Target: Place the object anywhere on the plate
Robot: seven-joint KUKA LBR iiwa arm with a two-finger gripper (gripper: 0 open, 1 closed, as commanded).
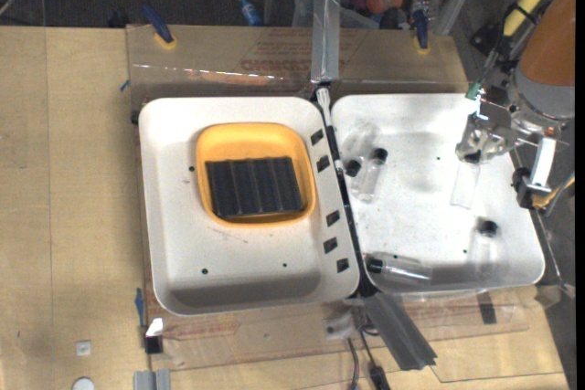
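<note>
- Hovering: gripper [477, 147] sits over the right bin [430, 119], upper right side; cannot tell how it stands, metal clutter hides the tips.
- Targets: clear vials with dark caps lie in that bin, one near the divider [364, 165], one by the front wall [395, 267], one at front right [485, 233].
- Plate [254, 137], orange with a dark ribbed block [253, 186] on it, sits in the left bin [174, 224].
- Advice: confirm a vial is actually pinched before crossing; drop on bare rim.
</note>
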